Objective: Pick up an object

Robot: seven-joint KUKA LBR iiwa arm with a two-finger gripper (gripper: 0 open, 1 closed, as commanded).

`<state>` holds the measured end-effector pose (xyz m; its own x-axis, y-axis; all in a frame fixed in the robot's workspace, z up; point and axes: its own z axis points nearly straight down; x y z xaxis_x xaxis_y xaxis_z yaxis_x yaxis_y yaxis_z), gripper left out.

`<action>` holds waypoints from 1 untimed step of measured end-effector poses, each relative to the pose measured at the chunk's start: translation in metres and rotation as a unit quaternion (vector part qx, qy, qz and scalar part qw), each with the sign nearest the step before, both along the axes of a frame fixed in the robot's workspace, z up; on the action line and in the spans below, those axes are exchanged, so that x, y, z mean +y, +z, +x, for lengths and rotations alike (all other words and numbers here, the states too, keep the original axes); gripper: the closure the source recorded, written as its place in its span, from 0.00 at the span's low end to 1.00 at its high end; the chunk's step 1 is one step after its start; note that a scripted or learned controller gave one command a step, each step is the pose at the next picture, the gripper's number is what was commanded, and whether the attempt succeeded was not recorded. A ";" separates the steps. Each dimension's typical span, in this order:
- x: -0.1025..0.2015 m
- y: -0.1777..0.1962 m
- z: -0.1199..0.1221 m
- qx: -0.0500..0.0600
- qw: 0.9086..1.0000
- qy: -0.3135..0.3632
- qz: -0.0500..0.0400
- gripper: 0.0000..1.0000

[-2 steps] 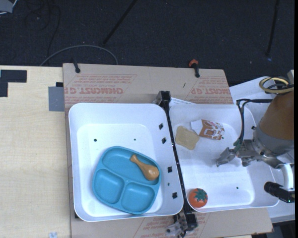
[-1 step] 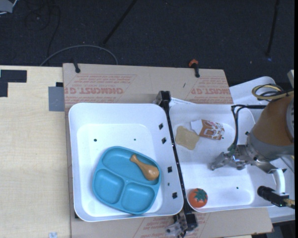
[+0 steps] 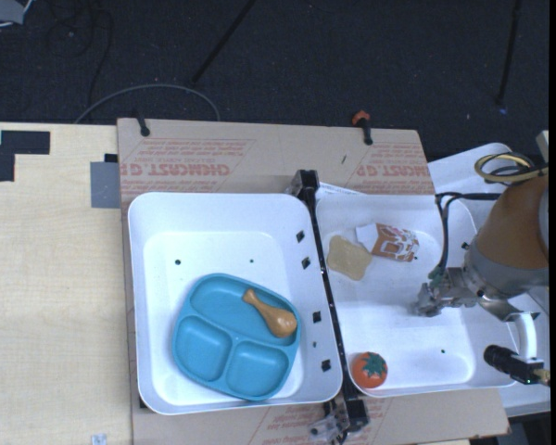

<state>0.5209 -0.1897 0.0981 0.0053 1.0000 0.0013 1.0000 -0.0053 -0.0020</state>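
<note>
Dark carpet and cables are lying behind the worktop (image 3: 46, 276), where the pincer (image 3: 428, 301) is being held low over the floor of the right bin (image 3: 398, 378). Whether it is spread or pressed together cannot be told; nothing is being seen between its tips. A tan sponge-like piece (image 3: 347, 258) is lying just up-left of it, a printed packet (image 3: 394, 242) above, a tomato (image 3: 370, 369) down-left. The nearest piece should be centred under before closing. Wrist detail is being blurred.

One fixed camera looks down at a slant on both white bins (image 3: 157, 221) from above the bench.
</note>
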 end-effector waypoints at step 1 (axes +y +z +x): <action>-0.002 0.062 -0.004 -0.002 1.000 0.001 -0.001 1.00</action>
<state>0.5169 -0.1919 0.1601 0.0025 1.0000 -0.0004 1.0000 -0.0025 0.0017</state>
